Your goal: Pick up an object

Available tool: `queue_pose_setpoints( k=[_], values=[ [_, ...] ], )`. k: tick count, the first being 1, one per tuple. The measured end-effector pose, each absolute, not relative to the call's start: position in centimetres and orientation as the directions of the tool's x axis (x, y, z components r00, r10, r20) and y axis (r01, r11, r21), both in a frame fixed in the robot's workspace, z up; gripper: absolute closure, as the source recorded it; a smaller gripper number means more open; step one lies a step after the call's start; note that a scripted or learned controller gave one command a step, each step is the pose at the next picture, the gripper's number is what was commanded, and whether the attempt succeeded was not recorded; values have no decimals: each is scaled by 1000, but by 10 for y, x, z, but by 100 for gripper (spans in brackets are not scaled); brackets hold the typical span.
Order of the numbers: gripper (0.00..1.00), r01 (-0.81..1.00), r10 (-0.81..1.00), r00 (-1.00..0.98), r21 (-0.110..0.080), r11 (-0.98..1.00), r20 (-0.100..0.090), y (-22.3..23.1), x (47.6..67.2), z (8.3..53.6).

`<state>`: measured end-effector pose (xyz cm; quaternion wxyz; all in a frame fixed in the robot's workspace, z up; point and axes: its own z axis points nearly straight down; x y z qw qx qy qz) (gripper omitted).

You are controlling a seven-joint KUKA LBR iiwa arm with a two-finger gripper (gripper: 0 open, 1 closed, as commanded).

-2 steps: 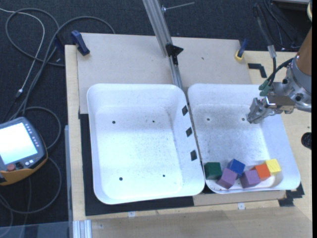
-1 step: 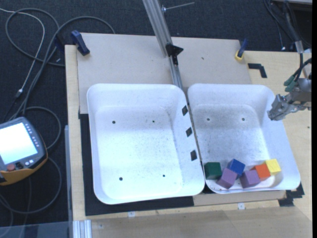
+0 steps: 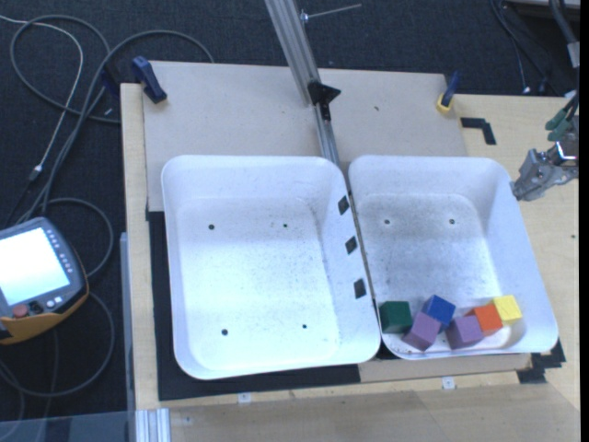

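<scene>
While the gripper (image 3: 538,175) sits outside the right bin (image 3: 419,238), jaw state unreadable, blocks cluster at its near edge; I'd target the yellow block (image 3: 507,308), least crowded, descending vertically.

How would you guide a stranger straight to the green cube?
Find the right-hand white bin and look along its near edge, where small cubes cluster. The green cube ends that row on the side nearest the other bin; beside it sits a purple cube.
</scene>
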<state>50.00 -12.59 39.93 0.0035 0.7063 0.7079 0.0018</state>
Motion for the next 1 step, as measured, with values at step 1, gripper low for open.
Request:
queue_pose_setpoints(
  k=[1],
  values=[
    [100,1000,1000,5,10,-5,-7,-204,514,460]
  ],
)
